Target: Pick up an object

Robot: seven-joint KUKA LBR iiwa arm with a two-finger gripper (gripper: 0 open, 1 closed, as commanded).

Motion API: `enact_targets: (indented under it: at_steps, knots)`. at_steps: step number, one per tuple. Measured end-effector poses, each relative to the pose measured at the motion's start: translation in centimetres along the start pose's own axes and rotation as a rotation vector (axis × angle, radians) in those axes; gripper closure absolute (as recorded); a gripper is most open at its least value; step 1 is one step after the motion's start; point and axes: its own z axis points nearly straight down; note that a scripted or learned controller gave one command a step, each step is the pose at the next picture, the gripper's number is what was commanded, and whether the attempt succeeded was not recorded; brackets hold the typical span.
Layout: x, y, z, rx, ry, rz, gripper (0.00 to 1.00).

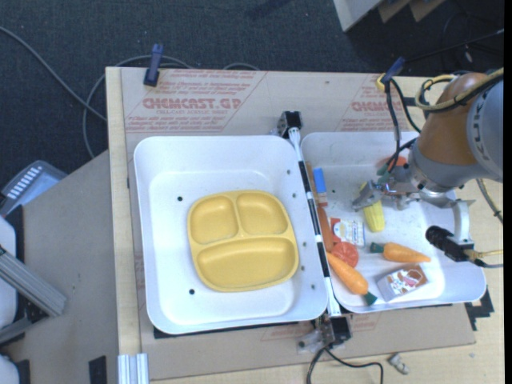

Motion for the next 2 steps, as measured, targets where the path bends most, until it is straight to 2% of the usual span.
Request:
enact_targets:
  at_steps: [1, 2]
  knots:
    - [0.0, 0.1, -1.0, -0.003, -0.001, 0.001, 1.00]
    - [9.8, 6.5, -10.1, -0.001, 0.002, -0.001, 1.00]
